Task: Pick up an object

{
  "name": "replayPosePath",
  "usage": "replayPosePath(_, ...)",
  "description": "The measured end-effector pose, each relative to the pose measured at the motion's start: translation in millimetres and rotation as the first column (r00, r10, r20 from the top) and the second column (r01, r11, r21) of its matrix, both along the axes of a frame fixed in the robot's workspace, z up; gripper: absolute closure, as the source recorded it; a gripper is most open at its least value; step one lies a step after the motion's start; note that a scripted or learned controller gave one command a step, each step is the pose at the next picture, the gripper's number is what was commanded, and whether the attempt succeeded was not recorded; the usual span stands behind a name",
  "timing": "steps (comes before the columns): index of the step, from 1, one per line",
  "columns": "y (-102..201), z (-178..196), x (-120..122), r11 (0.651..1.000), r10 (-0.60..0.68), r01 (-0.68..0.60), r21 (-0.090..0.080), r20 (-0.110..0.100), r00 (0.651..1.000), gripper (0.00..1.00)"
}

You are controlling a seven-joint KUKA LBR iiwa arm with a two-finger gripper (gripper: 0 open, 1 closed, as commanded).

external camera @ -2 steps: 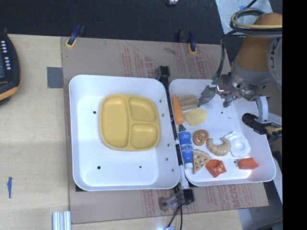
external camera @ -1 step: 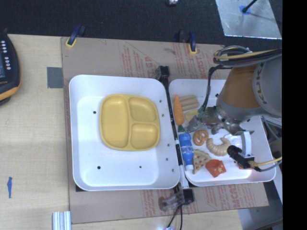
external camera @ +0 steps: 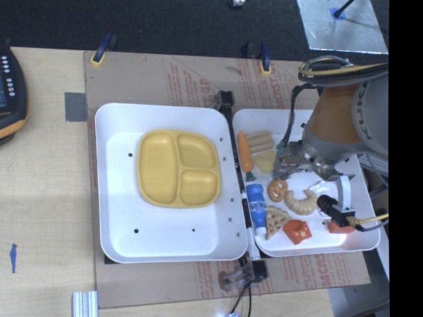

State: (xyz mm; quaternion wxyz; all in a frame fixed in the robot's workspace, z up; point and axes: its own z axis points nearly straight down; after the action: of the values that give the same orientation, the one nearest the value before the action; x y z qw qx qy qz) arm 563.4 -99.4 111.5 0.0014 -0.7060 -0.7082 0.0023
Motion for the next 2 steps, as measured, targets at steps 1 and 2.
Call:
replayPosePath(1, 0.1, -0.2, 0.1, 1.0, 0.0, 0.0, 0.0, 0.001, 1.0, 0.0)
replayPosePath(2, -5.0, -20.6, -36.6, 1.0, 0.0, 0.0, 0.002, -0.002, 1.0, 0.0)
